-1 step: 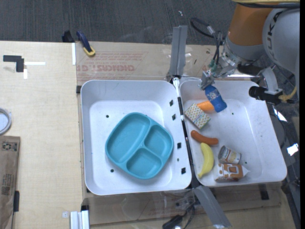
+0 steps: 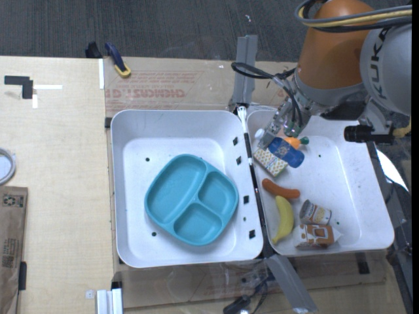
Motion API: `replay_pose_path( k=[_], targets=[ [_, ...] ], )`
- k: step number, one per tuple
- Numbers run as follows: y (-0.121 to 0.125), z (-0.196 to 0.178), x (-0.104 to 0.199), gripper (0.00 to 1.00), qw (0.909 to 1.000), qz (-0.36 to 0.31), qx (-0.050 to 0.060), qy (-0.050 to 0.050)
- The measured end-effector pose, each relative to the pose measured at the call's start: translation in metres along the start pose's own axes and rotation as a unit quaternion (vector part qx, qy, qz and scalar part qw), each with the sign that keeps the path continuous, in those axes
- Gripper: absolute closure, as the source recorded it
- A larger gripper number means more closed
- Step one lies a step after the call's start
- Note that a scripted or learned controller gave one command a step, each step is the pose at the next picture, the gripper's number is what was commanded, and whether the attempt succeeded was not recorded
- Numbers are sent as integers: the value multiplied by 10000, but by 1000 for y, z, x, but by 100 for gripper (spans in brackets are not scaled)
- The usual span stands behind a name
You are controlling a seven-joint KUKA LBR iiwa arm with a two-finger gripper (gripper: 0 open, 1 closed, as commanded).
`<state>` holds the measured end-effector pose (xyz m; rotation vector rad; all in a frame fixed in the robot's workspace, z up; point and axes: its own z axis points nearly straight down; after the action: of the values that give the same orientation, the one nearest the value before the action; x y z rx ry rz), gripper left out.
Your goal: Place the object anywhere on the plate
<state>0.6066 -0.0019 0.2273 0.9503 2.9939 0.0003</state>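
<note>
A blue three-compartment plate [image 2: 191, 199] lies in the left bin [image 2: 131, 136], with nothing on it. In the right bin [image 2: 353, 175], my gripper [image 2: 286, 128] hangs low at the far left corner, right above a blue packet with an orange cap [image 2: 288, 152]. Beside that packet lies a checkered sachet [image 2: 270, 161]. The arm's orange wrist band [image 2: 334, 41] hides the area behind the gripper. I cannot make out whether anything is held.
Nearer the front of the right bin lie a reddish sausage [image 2: 281, 189], a banana [image 2: 283, 219], a small can [image 2: 314, 212] and a brown carton [image 2: 316, 236]. The ridge between the bins [image 2: 252, 188] separates the gripper from the plate.
</note>
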Motion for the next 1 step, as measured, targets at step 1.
replay_pose_path(
  k=[1],
  targets=[
    [24, 37, 56, 100, 9999, 105, 9, 7]
  ],
)
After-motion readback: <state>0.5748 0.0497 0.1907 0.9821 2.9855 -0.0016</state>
